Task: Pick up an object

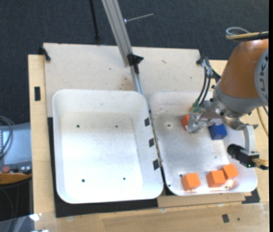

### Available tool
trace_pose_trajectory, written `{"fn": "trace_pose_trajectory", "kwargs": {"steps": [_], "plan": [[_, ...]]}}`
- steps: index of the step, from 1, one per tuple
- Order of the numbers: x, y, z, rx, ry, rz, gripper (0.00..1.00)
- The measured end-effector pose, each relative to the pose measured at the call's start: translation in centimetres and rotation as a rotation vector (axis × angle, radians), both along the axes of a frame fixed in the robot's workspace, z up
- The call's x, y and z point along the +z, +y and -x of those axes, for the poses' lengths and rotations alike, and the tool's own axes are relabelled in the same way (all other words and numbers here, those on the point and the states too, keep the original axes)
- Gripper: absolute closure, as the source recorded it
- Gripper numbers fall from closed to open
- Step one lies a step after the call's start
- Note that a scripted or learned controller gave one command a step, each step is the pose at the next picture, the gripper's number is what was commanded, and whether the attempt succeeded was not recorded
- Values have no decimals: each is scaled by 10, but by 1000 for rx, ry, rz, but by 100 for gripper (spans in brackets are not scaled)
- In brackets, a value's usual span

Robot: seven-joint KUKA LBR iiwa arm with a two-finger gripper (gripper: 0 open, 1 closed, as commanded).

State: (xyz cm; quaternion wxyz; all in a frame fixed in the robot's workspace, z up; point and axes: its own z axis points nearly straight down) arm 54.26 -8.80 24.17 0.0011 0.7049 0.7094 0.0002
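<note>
**Reaching into the right-hand bin: arm low over a small orange block**

Reaching from the right, the grey arm (242, 76) with its orange band comes down over the right bin (175, 105), the landmark for all positions below. Its hand (193, 124) sits low in the upper middle of this bin, pressed close to a small orange object (185, 122) at the hand's left edge. Whether that object lies between the fingers or merely beside them cannot be told, and the opening of the hand is likewise hidden by the wrist above it. A blue block (218, 131) lies just to the right of the hand, partly under the wrist body.

Along the near rim of the right bin stand three orange blocks: one (191, 181) toward the bin's middle, a second (216, 178) to its right, and a third (230, 170) just beyond, touching or nearly touching the second. All three lie well apart from the hand.

The left bin (68, 129) adjoins the right bin along its left wall, with small dark clips (151, 142) at the seam. Both bins rest on the pale surface (88, 62). A slanted metal rail (117, 23) rises from behind the seam toward the top of the view. Beyond the left bin, off the surface, a control pendant (10, 151) with its cables lies on the dark floor.
</note>
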Motion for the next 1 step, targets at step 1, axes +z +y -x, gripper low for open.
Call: {"fn": "trace_pose_trajectory", "kwargs": {"steps": [1], "plan": [[-2, 38, -20, 0, 0, -2, 100]]}}
